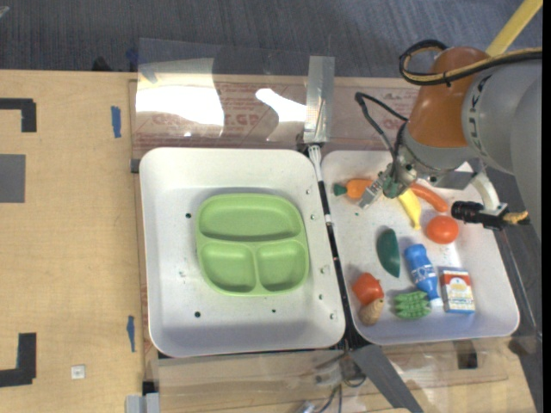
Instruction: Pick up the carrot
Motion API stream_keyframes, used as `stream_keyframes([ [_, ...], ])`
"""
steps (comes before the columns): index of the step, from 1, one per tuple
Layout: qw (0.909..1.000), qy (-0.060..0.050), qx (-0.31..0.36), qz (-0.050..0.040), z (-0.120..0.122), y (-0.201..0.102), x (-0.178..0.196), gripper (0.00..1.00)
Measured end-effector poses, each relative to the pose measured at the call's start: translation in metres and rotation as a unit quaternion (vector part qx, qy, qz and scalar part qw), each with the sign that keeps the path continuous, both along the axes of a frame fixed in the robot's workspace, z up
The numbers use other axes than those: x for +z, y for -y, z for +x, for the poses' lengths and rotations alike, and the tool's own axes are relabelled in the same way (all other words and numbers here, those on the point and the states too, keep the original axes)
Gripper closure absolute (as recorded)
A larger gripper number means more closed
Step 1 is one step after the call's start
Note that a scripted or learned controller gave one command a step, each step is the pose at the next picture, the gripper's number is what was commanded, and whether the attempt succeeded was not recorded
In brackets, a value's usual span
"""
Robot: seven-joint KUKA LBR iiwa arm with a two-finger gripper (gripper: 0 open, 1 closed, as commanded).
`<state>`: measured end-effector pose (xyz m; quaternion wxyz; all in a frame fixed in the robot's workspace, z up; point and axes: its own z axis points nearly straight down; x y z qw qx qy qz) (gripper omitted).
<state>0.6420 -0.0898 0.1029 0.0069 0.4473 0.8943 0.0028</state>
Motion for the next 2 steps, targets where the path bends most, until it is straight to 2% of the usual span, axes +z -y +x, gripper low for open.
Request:
stream_keyframes([
  [1,1.0,0.003,0.002,-0.0014,0.002,-0.001,0.011,1.0],
  [2,0.9873,-0.008,-0.159,0.0018,-0.028,0.008,0.01,1.0],
])
